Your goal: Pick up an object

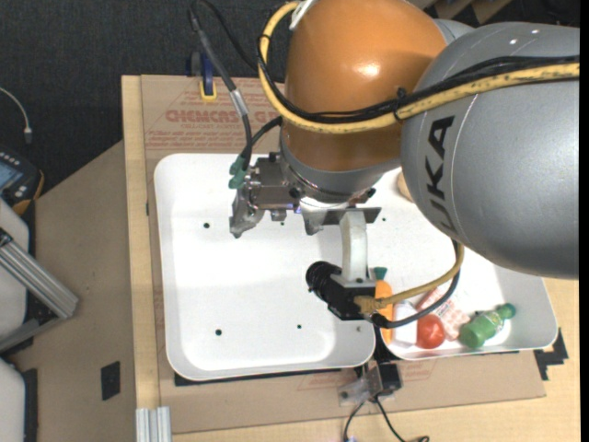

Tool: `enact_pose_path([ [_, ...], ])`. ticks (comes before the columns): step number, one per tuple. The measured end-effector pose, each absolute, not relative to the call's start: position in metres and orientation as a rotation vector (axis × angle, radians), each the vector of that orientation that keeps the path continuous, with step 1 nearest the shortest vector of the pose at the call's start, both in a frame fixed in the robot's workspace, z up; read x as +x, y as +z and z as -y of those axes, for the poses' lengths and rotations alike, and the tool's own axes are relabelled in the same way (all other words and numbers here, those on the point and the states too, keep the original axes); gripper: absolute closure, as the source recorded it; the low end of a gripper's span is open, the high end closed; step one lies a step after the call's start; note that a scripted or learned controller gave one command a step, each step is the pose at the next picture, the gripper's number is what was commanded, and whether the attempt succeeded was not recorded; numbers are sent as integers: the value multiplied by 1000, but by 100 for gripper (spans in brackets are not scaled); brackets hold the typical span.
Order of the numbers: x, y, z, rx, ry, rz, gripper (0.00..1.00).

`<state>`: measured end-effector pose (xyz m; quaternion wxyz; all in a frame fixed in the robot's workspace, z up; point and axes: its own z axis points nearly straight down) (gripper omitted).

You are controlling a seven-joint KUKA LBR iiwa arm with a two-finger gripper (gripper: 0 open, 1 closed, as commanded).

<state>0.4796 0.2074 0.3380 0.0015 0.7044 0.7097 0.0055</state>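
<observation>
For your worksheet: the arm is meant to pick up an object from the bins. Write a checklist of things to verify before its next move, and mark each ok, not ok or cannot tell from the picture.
1. Objects available to pick: ok. A red object and a green bottle lie in the right bin.
2. Claw positioned over an object: not ok. It hangs over bare floor of the left bin.
3. Claw open or shut: cannot tell.
4. Claw holding anything: cannot tell.
5. Whole right bin in sight: not ok. The arm covers much of it.
</observation>
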Motion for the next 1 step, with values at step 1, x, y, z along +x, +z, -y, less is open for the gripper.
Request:
enact_pose_path([
  [1, 479, 342, -204, 2219, 1, -2224, 100],
])
